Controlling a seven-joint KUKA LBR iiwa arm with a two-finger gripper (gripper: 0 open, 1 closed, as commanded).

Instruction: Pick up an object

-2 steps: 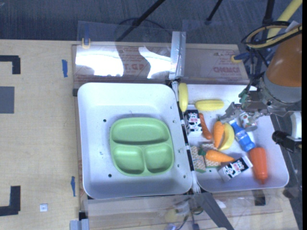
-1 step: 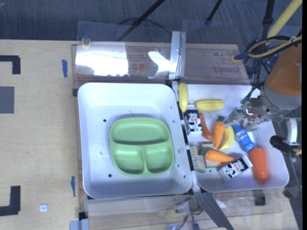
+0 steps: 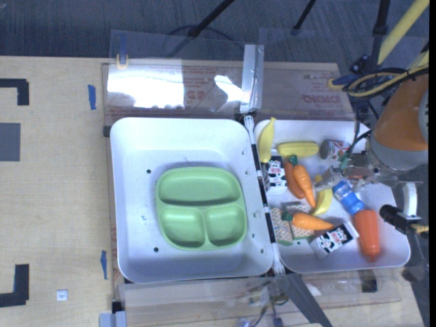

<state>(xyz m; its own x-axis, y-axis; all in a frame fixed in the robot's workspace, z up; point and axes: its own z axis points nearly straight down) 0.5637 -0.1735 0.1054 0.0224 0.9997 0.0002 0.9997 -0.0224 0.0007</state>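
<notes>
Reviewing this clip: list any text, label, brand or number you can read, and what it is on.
No text is legible.
Red print on the clear panel behind the right bin: too blurred and seemingly mirrored.
Black-and-white packets in that bin: markings too small to read.
Blue-capped item: no readable label.

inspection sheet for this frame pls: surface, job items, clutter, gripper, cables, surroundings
Surface: wooden bench bearing two white bins side by side, left bin and right bin.
Job's things: right bin holds a heap of toy food: two yellow bananas, carrots, a larger orange carrot, a blue bottle, black-and-white cow pieces.
Clutter: green three-compartment tray in the left bin.
Gripper: gripper low over the right bin's heap; finger state hidden.
Cables: yellow and blue cables beside the arm.
Surroundings: clear panels behind the bins; dark stand legs on blue floor.
</notes>
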